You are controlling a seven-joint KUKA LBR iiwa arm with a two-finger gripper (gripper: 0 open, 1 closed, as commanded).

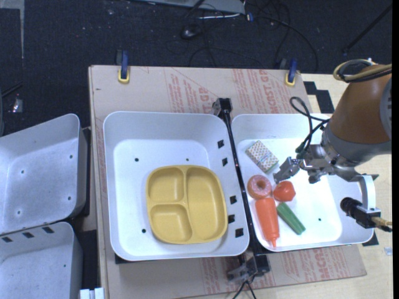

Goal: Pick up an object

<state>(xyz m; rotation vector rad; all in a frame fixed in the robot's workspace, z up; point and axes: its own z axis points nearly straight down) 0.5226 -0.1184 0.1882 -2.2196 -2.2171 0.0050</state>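
The right bin (324, 229) holds a small patterned box (262, 156), a pink apple-like fruit (258, 185), a red tomato (285, 192), an orange carrot (268, 220) and a green pepper-like piece (290, 218). My gripper (292, 169) hangs low over this bin, just above and right of the tomato and right of the box. Its fingers are spread open and nothing sits between them. The grey arm with its orange band (361, 114) comes in from the right.
The left bin (124, 136) holds a yellow divided plate (186, 203). A black divider (232, 161) runs between the bins. Blue-and-yellow clamps (124, 67) sit at the board's far edge. White panels (37, 167) lie to the left.
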